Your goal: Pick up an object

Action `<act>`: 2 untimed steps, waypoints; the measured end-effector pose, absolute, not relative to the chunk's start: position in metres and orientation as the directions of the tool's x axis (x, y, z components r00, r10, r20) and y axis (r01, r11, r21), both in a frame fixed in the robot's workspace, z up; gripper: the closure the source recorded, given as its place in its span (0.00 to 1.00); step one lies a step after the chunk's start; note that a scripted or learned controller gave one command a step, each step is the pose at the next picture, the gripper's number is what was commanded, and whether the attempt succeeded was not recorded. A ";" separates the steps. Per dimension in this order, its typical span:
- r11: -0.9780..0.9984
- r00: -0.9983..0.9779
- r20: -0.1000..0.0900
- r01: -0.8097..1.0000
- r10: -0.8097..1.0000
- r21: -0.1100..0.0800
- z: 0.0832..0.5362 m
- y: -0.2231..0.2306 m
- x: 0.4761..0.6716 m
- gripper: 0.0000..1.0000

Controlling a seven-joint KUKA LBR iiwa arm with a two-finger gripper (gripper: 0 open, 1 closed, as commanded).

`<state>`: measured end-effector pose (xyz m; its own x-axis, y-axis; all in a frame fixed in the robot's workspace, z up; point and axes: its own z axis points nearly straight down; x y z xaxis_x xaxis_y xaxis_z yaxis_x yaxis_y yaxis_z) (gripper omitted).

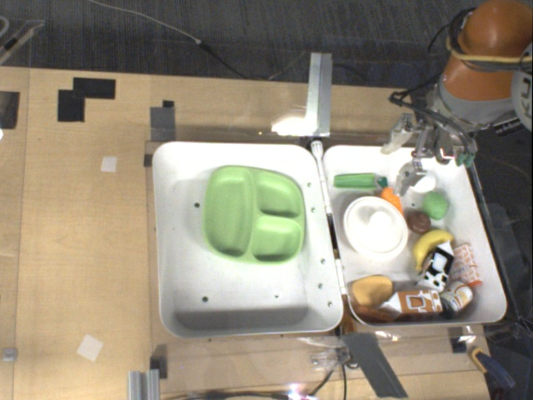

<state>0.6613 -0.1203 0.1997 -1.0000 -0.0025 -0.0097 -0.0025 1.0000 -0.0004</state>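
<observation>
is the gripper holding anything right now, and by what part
Nothing shows between its fingers. The gripper hangs over the right bin, just above the orange carrot; a hold cannot be told.

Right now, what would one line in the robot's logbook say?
gripper: over right bin, far end | holding: nothing seen | nearest: carrot, green cucumber | left bin: green tray
</observation>
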 end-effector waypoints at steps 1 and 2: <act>0.992 -0.992 -0.017 -0.123 -0.123 -0.003 0.124 -0.112 0.654 0.00; 0.995 -0.995 -0.021 -0.101 -0.101 -0.005 0.099 -0.136 0.624 0.00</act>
<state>0.6242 -0.1361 0.0993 -0.9947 -0.1010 -0.0206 -0.1009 0.9949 -0.0053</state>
